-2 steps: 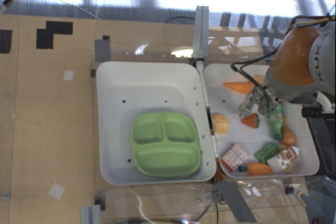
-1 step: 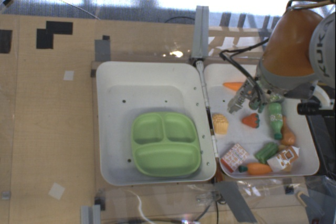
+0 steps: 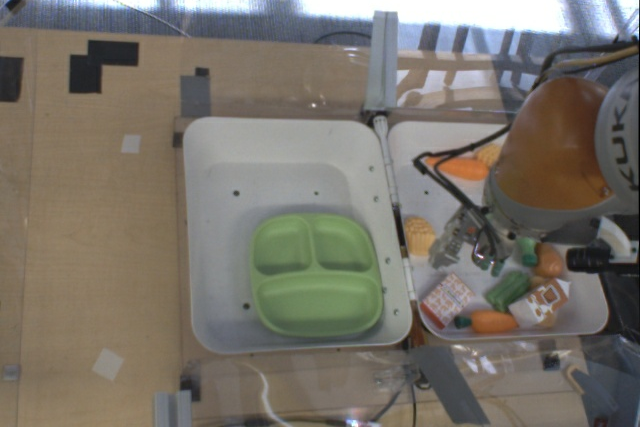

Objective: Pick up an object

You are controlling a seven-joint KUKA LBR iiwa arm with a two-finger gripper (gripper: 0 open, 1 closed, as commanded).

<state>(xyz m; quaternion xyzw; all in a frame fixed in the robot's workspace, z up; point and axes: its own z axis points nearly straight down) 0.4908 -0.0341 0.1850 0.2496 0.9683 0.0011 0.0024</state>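
The letters "KU" stand on the grey arm [image 3: 622, 155]; print on the small cartons is unreadable.

grey arm [image 3: 560, 155] reaching in from right, orange band above wrist, gripper [image 3: 462, 243] lowered

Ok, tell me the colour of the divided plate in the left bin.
Light green; the divided plate shows plainly in the camera view.

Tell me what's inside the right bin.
The right bin holds a carrot, a green piece, two small cartons, and corn. The arm covers much of the rest.
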